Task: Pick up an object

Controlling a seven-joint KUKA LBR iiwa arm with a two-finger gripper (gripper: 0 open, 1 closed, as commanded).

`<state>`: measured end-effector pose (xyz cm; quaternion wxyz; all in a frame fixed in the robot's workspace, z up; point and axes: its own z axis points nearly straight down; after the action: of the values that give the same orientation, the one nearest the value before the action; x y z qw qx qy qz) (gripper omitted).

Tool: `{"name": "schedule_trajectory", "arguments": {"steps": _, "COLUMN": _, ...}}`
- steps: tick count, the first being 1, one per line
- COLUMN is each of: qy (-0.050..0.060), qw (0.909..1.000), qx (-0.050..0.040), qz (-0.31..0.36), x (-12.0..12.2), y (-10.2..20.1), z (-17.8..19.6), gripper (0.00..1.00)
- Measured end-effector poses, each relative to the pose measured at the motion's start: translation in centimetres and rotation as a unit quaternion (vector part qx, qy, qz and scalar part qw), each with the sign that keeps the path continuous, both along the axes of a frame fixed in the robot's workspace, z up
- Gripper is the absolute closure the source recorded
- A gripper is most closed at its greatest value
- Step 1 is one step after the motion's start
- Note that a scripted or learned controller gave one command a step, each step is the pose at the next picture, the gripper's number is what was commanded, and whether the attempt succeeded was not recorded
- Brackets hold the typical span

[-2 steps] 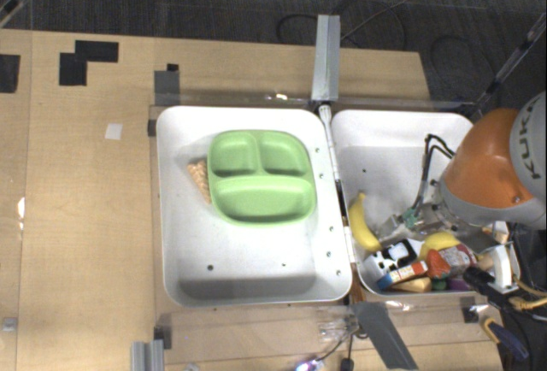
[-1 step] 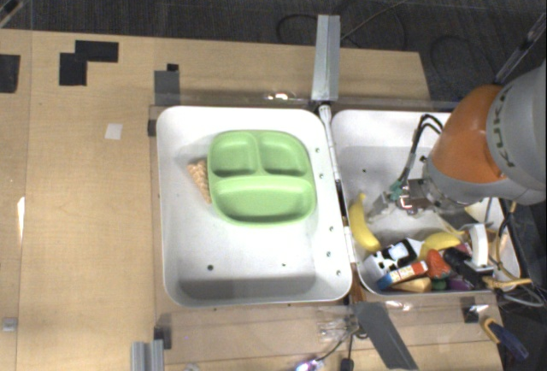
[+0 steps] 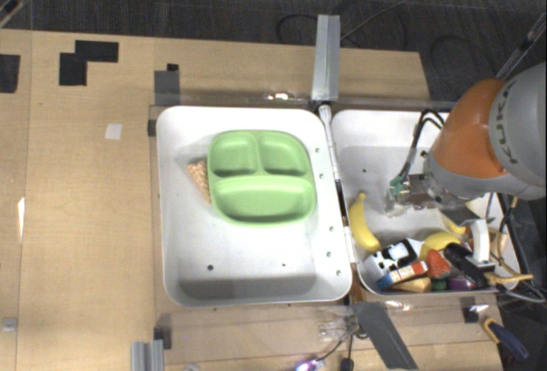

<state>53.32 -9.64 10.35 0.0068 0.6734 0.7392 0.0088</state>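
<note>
Bright, even overhead light, soft shadow inside the left bin (image 3: 171,215), mild overall softness, faint glare on white walls.

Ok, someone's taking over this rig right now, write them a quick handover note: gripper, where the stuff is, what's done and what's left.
Gripper: down in the right bin, above the pile; nothing visible between its fingers, and whether they are open or shut can't be told.
Things: a banana lies by the right bin's left wall; a clutter of small items, red, blue, yellow and black, sits along that bin's near edge. The left bin holds a green divided plate with a tan object partly under its left edge.
Done: no pick visible.
Left: grasp one object and lift it.
</note>
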Motion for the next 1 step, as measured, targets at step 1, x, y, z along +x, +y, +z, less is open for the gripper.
{"name": "schedule_trajectory", "arguments": {"steps": 1, "qy": 0.000, "qw": 1.0000, "qx": 0.0000, "qz": 0.000, "x": -0.01, "y": -0.01, "z": -0.01, "gripper": 0.00}}
